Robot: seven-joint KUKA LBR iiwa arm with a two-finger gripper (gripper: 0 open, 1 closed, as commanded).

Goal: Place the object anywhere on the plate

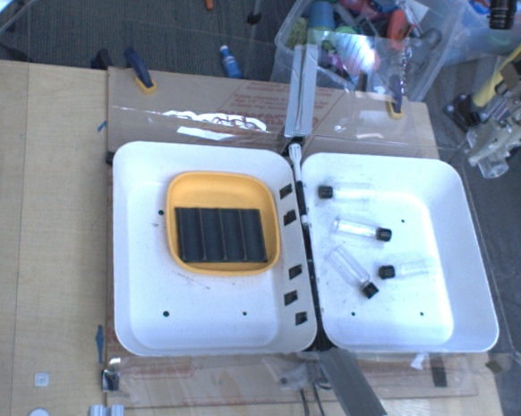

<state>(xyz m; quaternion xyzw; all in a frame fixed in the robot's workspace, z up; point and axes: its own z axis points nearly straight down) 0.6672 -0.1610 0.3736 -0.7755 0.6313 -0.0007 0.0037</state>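
Note:
Several clear vials with black caps lie in the right bin [472, 264]: one at the back [350, 193], one in the middle [359, 227], and two nearer the front [350, 265] [408, 270]. The yellow plate [222, 184] sits in the left bin [137, 292] with a black ridged insert [221, 234] lying on it. My gripper [492, 151] hangs at the upper right, outside the right bin's far corner and well away from the vials, with nothing seen in it.
A row of small black tabs [293, 250] runs along the divider between the bins. A clear tub of mixed items [373, 32] stands behind the bins. A grey flat piece [350, 385] lies at the bench front.

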